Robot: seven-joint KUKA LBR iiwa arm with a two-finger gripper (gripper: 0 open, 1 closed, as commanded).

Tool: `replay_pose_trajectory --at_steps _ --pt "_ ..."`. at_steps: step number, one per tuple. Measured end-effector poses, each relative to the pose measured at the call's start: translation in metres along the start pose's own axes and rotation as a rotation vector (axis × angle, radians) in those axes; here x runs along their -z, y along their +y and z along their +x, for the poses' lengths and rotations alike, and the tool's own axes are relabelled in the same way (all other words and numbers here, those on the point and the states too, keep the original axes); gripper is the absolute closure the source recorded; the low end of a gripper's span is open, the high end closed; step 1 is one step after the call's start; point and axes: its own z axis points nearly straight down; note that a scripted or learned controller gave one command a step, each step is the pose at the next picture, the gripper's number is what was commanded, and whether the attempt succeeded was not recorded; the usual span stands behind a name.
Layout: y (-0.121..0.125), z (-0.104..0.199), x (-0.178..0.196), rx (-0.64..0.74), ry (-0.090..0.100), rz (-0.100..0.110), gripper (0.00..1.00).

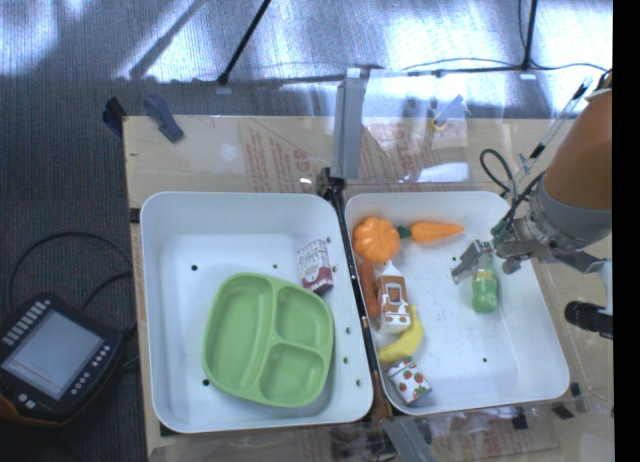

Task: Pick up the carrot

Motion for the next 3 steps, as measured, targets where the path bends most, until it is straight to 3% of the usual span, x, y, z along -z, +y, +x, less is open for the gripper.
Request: replay_pose_trajectory --at_steps 1,2,3 --pt "-0.044 0.008 0.008 -0.077 0.001 0.002 0.0" --pt "0.018 0.001 -0.021 0.179 0.0 -0.001 0.0" --pt "0.078 -0.009 -0.073 0.196 -0.001 -0.001 0.0"
